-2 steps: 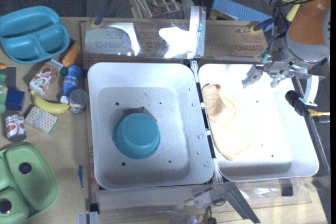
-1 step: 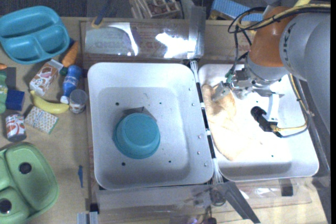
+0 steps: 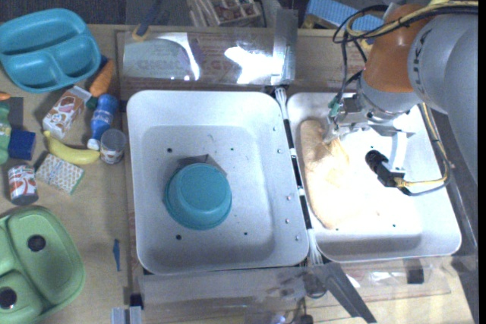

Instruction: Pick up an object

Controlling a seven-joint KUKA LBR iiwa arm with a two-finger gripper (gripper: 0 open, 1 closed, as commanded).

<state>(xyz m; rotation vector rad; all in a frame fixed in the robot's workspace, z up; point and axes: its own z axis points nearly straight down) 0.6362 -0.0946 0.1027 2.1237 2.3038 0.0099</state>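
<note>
The nearest candidate for pickup is a pale tan, soft-looking, crumpled object [image 3: 325, 171] lying along the left side of the right-hand white bin [image 3: 425, 239], right of frame centre. The glare there is strong, so its outline and material are uncertain. The gripper [image 3: 336, 125] hangs over the upper end of this object; whether it touches the object, and whether the claw is wide or narrow, cannot be told from this view. Nothing is seen held.

The grey arm with orange band [image 3: 395, 61] enters from the upper right.

Hazards, as judged:
- A limp object may slip free on lifting.
- The object lies near the bin's left wall, which may obstruct the gripper.

The left-hand white bin [image 3: 152, 125] holds an overturned teal plastic bowl [image 3: 199, 196], well apart from the gripper.
</note>
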